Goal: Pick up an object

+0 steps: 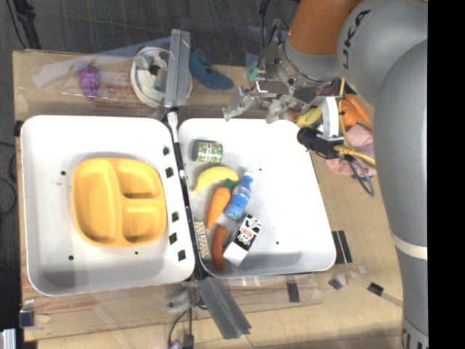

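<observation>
My gripper hangs over the far rim of the right bin, its two metal fingers spread apart with nothing between them. Lower left in that bin lies a cluster: a green can, a yellow banana, an orange carrot, a blue-capped water bottle and a black-and-white milk carton. A brown item lies between the carrot and the carton. The gripper is well above and behind all of them.
The left bin holds a yellow divided tray. Behind the bins on the bench lie a purple grape toy, a white roll and a blue object. Cables and coloured items sit right of the right bin.
</observation>
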`<state>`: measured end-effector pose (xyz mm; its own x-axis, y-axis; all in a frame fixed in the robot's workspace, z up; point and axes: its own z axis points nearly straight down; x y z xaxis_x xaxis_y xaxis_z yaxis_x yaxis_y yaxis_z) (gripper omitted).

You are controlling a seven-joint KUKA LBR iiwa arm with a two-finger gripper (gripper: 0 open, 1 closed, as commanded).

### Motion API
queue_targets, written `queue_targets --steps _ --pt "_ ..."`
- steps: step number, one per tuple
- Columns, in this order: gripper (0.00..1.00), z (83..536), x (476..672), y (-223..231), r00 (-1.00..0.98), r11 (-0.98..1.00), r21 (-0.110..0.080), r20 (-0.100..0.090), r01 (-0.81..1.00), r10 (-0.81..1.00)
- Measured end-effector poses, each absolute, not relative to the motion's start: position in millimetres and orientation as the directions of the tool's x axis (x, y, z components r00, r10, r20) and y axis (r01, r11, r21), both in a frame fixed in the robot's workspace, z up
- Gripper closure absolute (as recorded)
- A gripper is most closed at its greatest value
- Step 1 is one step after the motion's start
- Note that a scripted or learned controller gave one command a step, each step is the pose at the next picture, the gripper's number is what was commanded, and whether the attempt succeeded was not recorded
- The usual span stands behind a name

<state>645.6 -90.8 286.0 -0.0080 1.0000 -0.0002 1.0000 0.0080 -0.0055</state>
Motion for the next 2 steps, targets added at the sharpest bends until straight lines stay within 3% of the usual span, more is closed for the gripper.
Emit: queue_targets --steps 1,2 --pt "0.0 91.5 603.7 -94.3 -0.148 0.148 -0.003 0.0 0.989 0.989" --pt "0.0 91.8 551.5 -119.4 -0.225 0.225 -0.002 0.001 0.974 0.974"
